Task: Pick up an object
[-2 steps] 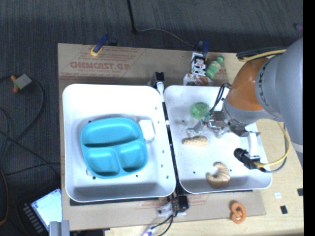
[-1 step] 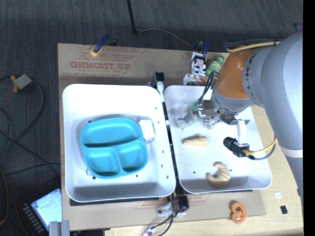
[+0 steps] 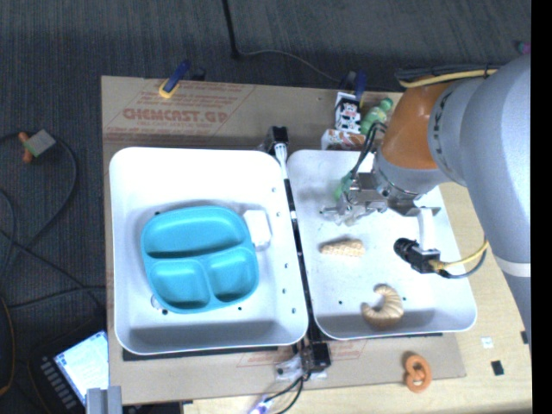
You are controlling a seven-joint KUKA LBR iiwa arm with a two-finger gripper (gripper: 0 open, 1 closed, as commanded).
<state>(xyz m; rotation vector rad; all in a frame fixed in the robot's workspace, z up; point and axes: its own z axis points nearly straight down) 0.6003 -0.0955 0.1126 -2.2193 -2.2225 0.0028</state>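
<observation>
My gripper [image 3: 343, 210] hangs low over the upper left part of the right bin [image 3: 457, 304], at the end of the grey arm with its orange band [image 3: 410, 132]. Just below it lies a small tan ridged pastry [image 3: 342, 248], apart from the gripper. A brown croissant-shaped piece [image 3: 384, 305] rests near the right bin's front wall. In the left bin [image 3: 125, 231] sits a blue divided tray [image 3: 200, 257], and a small white block [image 3: 257, 227] leans at the tray's right edge.
A black divider rail [image 3: 293, 231] runs between the two bins. A black connector with a yellow cable [image 3: 417, 255] hangs off the arm over the right bin. An orange ring [image 3: 417, 371] lies on the bench in front. A small printed packet [image 3: 347, 119] stands behind the right bin.
</observation>
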